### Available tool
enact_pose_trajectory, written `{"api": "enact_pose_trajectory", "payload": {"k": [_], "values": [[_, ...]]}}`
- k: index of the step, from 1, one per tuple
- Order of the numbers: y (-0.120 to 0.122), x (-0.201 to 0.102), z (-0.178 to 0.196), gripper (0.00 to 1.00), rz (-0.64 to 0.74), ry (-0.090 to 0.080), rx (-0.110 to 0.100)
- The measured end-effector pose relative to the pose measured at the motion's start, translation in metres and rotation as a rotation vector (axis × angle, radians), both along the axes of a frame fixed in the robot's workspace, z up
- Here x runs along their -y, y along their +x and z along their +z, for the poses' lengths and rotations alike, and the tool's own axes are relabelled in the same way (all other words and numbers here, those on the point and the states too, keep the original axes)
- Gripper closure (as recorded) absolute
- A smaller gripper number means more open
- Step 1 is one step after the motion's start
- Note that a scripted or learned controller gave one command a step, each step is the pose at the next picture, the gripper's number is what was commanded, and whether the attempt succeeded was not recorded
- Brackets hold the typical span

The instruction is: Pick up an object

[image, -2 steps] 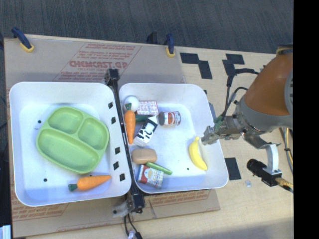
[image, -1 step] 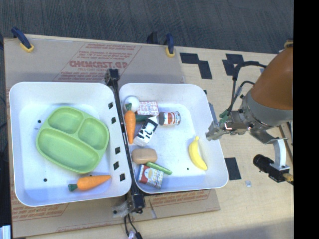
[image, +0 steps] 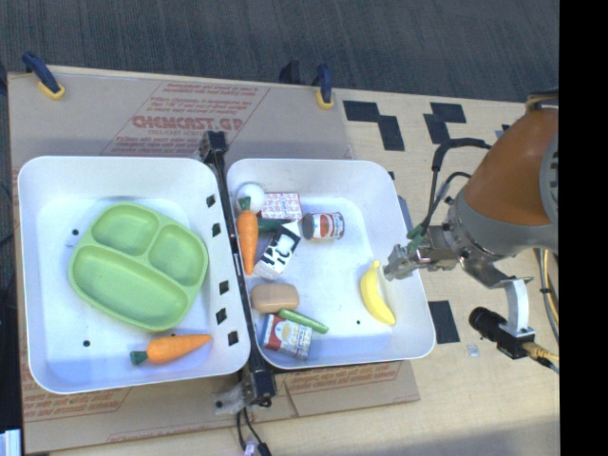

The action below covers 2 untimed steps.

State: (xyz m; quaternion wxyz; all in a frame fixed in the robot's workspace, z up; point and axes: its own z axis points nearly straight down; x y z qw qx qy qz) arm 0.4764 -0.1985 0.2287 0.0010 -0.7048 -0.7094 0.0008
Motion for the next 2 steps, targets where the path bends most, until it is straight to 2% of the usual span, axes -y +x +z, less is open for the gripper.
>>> {"api": "enact_pose_trajectory", "payload": {"k": [1, 2], "values": [[0.001, -0.002, 0.025, 1.00, 0.000, -0.001, 0.005], [0.001, -0.011, 0.015, 1.00, 0.002, 0.000, 0.002]]}}
